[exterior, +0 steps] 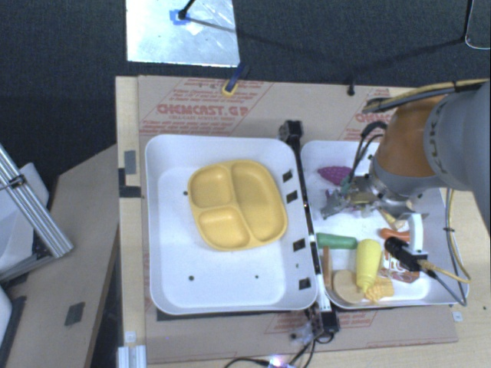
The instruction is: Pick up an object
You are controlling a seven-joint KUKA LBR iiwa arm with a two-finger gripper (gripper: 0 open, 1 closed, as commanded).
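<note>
Gripper low over right bin, close to its left wall; spread or pressed together, impossible to tell (metal tip blurred against white floor), and no object seen in its hold. Nearest candidates: purple piece just at 12 o'clock of the tip, green piece at 6 o'clock, neither visibly touched. Corn and tan disc crowded toward 5 o'clock, orange scraps at 3 o'clock beside the wrist. Likely trouble: closing on bare floor between purple and green; nudging either one aside instead of catching it; coming down too near the divider at 9 o'clock and scraping it; dragging cables through the clutter. Open room scarce: a bare patch around the tip, a little more toward 12 o'clock past the purple piece. Left bin with yellow plate well apart at 9 o'clock.
</note>
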